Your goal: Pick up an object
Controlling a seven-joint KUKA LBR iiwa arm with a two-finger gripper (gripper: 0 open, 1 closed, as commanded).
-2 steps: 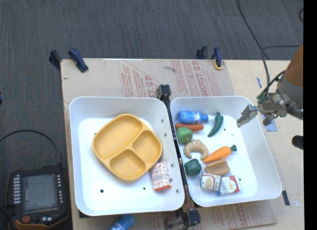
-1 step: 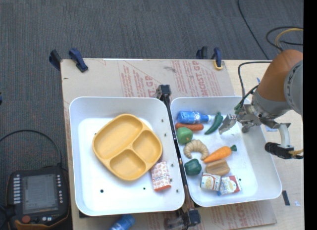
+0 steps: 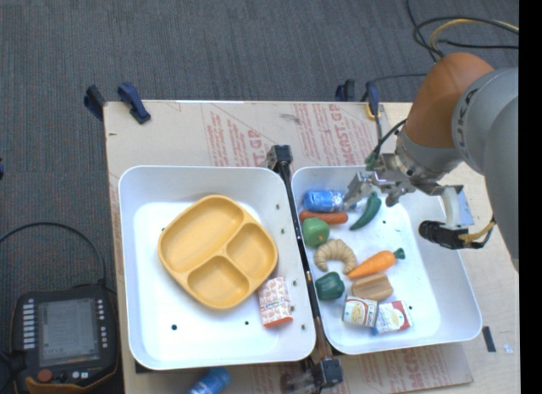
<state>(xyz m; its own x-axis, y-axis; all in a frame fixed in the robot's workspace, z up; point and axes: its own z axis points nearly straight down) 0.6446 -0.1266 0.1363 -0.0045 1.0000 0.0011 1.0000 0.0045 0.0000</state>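
arm from right | end effector (image 3: 370,187) over green chili (image 3: 367,212)

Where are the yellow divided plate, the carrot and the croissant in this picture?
yellow divided plate (image 3: 196,233): camera view, on the ridge between its compartments.
carrot (image 3: 373,263): camera view, on the middle of its orange body.
croissant (image 3: 335,253): camera view, on the top of its curved back.

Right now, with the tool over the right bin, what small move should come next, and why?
Probably a short straight lift. The tool sits at the upper end of the dark green pepper in the right bin, and the pepper hangs tilted beneath it. Whether it is truly gripped is unclear, so a small rise would show it, clear of the blue packet and carrot nearby.
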